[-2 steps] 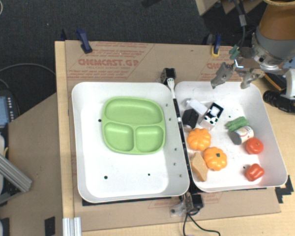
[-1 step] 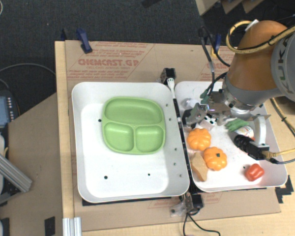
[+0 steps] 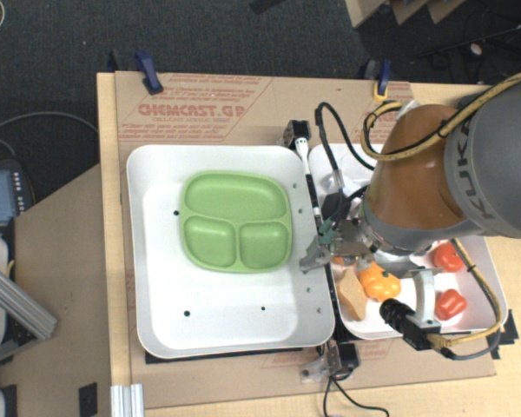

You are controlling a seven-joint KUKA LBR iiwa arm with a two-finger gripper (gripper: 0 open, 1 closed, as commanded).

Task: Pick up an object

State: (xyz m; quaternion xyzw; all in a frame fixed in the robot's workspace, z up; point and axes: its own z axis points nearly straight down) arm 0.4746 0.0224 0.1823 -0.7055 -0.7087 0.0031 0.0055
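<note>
Your targets: orange pepper-like object (image 3: pixel 379 282) in right bin (image 3: pixel 495 278), near its left wall, no clear long axis, tan block (image 3: pixel 352 299) touching it. Red pieces (image 3: pixel 450 301) further right. Green divided plate (image 3: pixel 237 221) in left bin (image 3: pixel 148 259), long axis left-right. Jaws hidden under wrist: can't tell state.

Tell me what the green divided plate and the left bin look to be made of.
Green plate: probably moulded plastic, matte; its compartments have soft rounded edges and an even colour. Left bin: likely thin formed plastic, slightly glossy white, with rounded corners.
</note>
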